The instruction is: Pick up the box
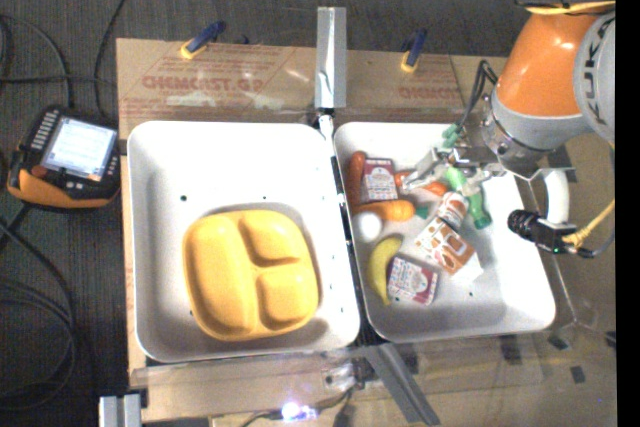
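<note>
two white bins sit side by side on the bench, and the gripper (pixel 452 162) hangs over the far middle of the right bin (pixel 520 300), low among the clutter. whether it is released or clenched on anything, i cannot tell; the wrist and the pile blur together there. the box (pixel 444 243), white with orange print, lies tilted near the middle of that bin, just in front of the gripper and apparently not lifted. a second carton (pixel 377 179), red and white, lies by the bin's far left corner. a banana (pixel 381 263) curves along the left wall, with a white egg (pixel 369 225) and an orange piece (pixel 397 210) just beyond it. a small packet (pixel 412 280) lies toward the near edge, touching the banana. a green piece (pixel 477 207) pokes out beside the box. in the left bin (pixel 160 155), a yellow divided tray (pixel 252 272) rests toward the near edge.
</note>
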You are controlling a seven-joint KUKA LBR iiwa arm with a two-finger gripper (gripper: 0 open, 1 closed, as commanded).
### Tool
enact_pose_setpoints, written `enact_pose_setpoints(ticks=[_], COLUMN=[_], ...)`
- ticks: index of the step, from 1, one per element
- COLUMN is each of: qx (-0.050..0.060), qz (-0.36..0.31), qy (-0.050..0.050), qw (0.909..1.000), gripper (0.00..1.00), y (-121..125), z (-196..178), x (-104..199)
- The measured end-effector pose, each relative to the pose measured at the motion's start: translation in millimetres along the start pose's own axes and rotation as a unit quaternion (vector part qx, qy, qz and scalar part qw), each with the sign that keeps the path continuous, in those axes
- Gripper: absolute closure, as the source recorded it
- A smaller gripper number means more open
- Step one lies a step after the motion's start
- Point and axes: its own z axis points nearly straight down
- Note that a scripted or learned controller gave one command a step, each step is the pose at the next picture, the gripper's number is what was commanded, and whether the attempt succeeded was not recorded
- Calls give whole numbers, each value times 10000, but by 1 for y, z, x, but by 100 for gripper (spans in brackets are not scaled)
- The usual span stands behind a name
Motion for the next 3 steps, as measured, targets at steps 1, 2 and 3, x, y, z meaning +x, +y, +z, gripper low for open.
enact_pose_setpoints(ticks=[1,2,3], qx=[-11,-57,-6], qz=[-385,958,1729], qy=[5,3,-24], qw=[9993,9954,9849], gripper=[0,0,0], y=[-39,-8,71], z=[119,142,88], x=[-23,-29,-91])
